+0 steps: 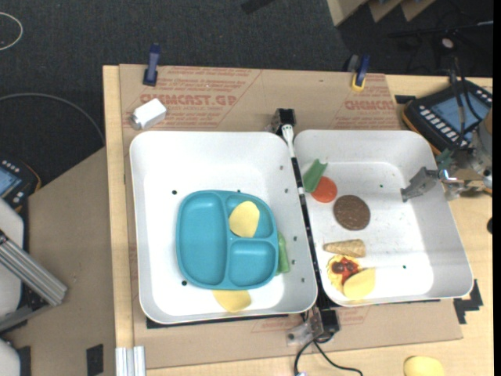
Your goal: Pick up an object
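Gripper (416, 185) sits at the right bin's (438, 288) right edge; finger state cannot be told. Brown disc (351, 211) lies mid-bin toward its left side: probably light, rigid, flat. Grasp across its rim.

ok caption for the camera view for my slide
Gripper poised at the right bin's far edge, toy food beside a round brown disc; divided blue plastic tray in the left bin.

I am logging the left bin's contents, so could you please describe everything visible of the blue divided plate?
The blue divided plastic plate lies flat in the left white bin. It has rounded corners and three compartments: one long at left, two smaller at right. A yellow piece sits in the upper right compartment; another yellow piece shows at its lower edge.
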